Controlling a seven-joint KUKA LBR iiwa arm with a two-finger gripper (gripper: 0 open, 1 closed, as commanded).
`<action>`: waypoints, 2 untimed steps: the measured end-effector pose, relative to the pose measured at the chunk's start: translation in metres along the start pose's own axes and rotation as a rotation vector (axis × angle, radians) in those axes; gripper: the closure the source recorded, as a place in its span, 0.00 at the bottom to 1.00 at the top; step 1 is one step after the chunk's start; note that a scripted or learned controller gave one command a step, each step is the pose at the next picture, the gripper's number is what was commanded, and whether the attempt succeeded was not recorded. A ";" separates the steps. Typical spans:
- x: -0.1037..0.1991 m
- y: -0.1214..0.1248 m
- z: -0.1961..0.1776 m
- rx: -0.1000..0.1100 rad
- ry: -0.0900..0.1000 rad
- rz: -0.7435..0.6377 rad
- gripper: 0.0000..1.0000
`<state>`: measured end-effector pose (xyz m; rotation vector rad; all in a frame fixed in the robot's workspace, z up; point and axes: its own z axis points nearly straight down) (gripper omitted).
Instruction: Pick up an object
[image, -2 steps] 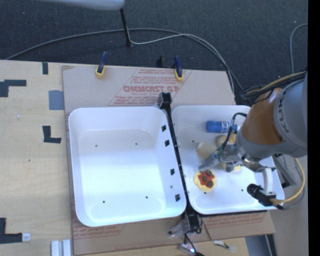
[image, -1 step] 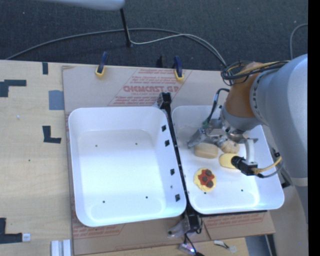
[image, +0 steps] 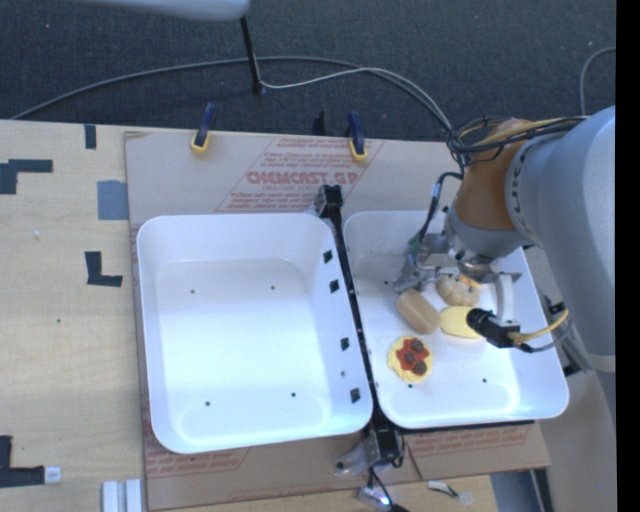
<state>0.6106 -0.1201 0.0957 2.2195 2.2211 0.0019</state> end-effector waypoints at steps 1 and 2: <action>0.000 0.000 0.001 0.001 0.000 0.000 0.00; -0.019 -0.048 -0.088 -0.005 -0.001 0.002 0.00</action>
